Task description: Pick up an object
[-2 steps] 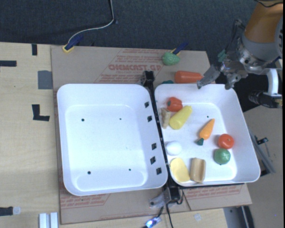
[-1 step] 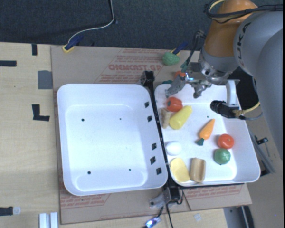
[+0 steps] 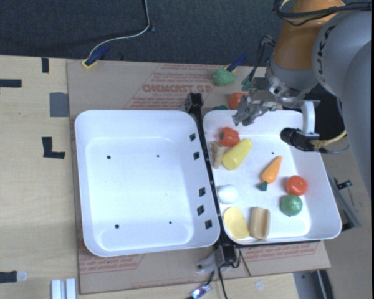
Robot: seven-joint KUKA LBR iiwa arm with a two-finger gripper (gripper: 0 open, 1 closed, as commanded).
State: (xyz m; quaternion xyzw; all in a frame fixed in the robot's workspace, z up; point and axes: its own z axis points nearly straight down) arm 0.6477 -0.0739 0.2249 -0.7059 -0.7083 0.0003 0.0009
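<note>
Nearest the bottom of the frame, in my right bin [image 3: 324, 229], lie a pale yellow slice [image 3: 235, 223] and a tan bread-like piece [image 3: 258, 222], touching side by side. Just above them to the left sits a small white egg-shaped thing [image 3: 227, 194]; to the right a green round vegetable [image 3: 291, 205] rests just under a red tomato [image 3: 296, 184]. Toward the middle a little carrot [image 3: 270, 169] lies tilted, and left of it a yellow corn-like piece [image 3: 235, 154] leans against a red pepper [image 3: 228, 136] near the bin's left wall. The left bin [image 3: 137, 120] fills the centre-left of the frame.

My hand [image 3: 247, 114] hangs over the upper part of the right bin, just above and right of the red pepper, apart from it; whether my fingers stand wide or narrow I cannot tell, and nothing shows between them.

Farther up, on the cardboard of the worktop [image 3: 168, 86], an orange-red piece [image 3: 235, 99] lies just beyond the bin's rim, and a green leafy toy [image 3: 224, 76] beyond that.
</note>
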